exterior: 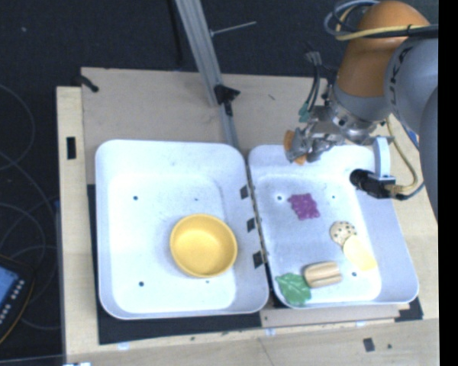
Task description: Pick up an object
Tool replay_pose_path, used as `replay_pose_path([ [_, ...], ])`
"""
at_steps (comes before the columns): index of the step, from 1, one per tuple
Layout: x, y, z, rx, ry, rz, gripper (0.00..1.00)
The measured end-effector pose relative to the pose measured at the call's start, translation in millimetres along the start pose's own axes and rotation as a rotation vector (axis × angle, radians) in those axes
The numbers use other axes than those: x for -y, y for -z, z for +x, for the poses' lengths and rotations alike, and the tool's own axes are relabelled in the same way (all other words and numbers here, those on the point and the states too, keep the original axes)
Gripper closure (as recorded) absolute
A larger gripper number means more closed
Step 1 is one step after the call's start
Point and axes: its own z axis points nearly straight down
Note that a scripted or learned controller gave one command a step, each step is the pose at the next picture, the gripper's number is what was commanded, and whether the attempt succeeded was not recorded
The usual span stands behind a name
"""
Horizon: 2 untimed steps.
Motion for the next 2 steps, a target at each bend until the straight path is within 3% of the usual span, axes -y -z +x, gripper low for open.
replay_pose_path([
  [2, 26, 20, 99, -0.002, 0.003, 0.0, 1.0],
])
